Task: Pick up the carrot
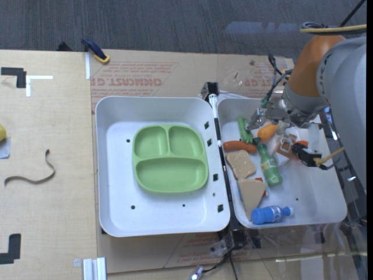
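The carrot [267, 132] lies seemingly just below the gripper [260, 116].

At the frame's right, the grey arm [344, 86] covers part of the right white bin [315, 212]; the tool [260, 116] is too small to read. A yellow object [2, 133] is cut off at the left edge.

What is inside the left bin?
Inside the left bin lies a green divided plate with three compartments, nothing visible in them. Whatever sits beneath the plate is covered and cannot be seen.
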Tool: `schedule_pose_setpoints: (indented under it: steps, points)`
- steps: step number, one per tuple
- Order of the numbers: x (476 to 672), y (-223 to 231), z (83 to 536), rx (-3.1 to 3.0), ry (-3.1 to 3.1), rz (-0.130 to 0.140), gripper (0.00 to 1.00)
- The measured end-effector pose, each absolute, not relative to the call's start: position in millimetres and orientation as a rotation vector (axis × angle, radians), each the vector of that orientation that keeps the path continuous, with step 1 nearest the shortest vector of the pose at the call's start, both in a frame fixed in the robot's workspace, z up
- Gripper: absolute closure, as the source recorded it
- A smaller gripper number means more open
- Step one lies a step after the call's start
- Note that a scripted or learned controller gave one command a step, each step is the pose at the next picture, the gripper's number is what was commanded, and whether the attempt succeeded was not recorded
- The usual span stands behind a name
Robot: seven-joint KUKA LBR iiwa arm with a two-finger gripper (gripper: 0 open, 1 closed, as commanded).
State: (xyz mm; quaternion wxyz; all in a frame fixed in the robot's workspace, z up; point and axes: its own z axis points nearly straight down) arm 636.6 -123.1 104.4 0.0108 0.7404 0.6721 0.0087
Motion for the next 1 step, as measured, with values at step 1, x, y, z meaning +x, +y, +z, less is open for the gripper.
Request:
schedule_pose_setpoints:
  steps: [1]
  points:
    - [632.8,-126.2,110.6,2.316,2.1,0.008,1.0]
